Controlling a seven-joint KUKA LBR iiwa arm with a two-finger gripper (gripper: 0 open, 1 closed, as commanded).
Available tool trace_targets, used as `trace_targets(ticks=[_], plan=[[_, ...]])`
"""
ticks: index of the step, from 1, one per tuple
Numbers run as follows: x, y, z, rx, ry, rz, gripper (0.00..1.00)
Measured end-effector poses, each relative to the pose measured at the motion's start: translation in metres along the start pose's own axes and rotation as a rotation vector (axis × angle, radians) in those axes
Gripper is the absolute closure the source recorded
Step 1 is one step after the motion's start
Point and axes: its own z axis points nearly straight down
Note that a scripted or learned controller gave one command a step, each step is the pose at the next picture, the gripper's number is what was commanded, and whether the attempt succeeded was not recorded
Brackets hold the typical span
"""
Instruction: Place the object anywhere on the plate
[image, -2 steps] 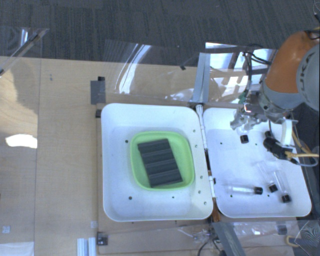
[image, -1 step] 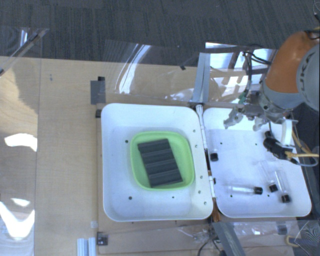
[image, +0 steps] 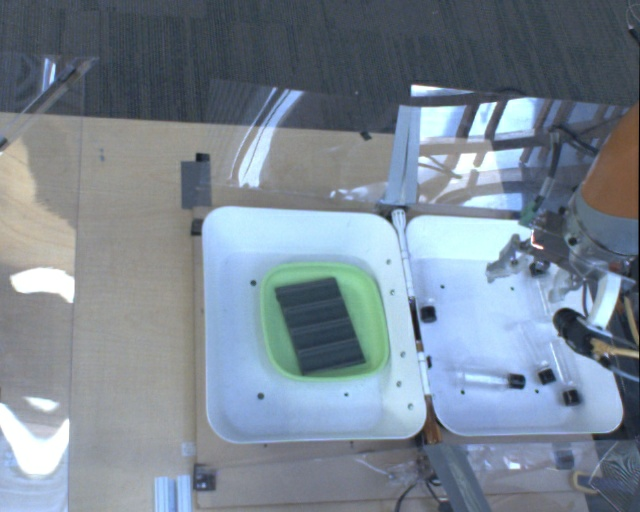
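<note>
We look down at a slant on a pale wooden worktop (image: 110, 300) carrying two shallow white bins side by side.

The left bin (image: 300, 235) holds a light green plate (image: 372, 320), roughly square with rounded corners, sitting near the middle of the bin. On the plate lies a dark grey ribbed block (image: 318, 325), rectangular and turned slightly askew, its long sides running from the far edge of the plate toward the near edge. It rests wholly inside the plate's rim, touching the plate's floor.

The right bin (image: 450, 300) sits just beside the left one, the two rims meeting along a narrow seam. Near its near edge lies a small clear tube with a dark cap (image: 490, 380), on its side. A few small dark bits are scattered on the bin floor: one close to the left rim, others toward the near right corner.

The arm (image: 610, 190) enters from the right, grey with an orange band, above the far right part of the right bin. Its gripper (image: 560, 275) hangs over that bin's right side, well apart from the plate and the block. The fingers are too cluttered by metal parts and cables for us to tell whether they are apart or together; we see nothing between them.

A clear plastic sheet reflects light across the far edge of the worktop.
</note>
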Motion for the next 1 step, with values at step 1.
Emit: trace_targets(ticks=[1], plan=[[-0.0696, 0.0306, -0.1147, -0.007, -0.002, -0.133, 0.00]])
